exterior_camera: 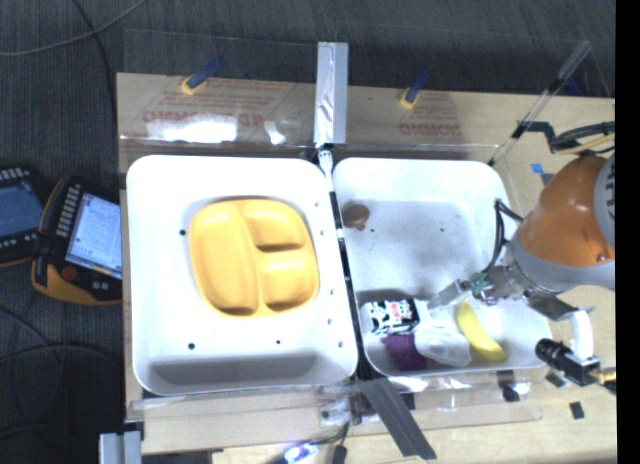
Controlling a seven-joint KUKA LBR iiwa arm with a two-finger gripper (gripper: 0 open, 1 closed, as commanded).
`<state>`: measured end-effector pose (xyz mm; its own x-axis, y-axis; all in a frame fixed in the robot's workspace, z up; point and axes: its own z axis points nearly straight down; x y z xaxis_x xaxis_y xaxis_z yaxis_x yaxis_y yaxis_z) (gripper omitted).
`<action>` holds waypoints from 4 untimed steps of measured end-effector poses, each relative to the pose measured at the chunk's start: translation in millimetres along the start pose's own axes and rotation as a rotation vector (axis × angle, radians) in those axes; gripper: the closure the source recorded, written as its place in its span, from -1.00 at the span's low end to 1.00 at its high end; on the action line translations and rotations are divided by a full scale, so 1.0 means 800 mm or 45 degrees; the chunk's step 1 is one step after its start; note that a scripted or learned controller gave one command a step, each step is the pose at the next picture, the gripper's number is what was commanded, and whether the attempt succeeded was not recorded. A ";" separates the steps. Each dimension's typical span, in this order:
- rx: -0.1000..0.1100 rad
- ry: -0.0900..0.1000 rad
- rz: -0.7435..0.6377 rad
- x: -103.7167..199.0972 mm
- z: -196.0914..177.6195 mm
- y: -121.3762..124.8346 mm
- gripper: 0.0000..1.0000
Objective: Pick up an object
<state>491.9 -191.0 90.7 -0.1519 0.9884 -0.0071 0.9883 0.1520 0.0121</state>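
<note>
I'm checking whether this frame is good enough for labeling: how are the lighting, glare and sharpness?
Camera view: lighting is even and soft, with only faint shadows along the rim of the left bin; the yellow tray is clear; the white bag blends into the right bin, washed out; the gripper near the banana is small and slightly blurred.
</note>
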 end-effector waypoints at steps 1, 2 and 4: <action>-0.004 0.003 -0.001 0.001 -0.011 0.003 1.00; 0.017 0.008 0.000 0.087 -0.194 0.007 1.00; 0.020 0.012 -0.173 0.043 -0.095 -0.003 -1.00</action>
<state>483.0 -157.2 166.1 -0.2847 0.9586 0.0022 0.9586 0.2847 -0.0043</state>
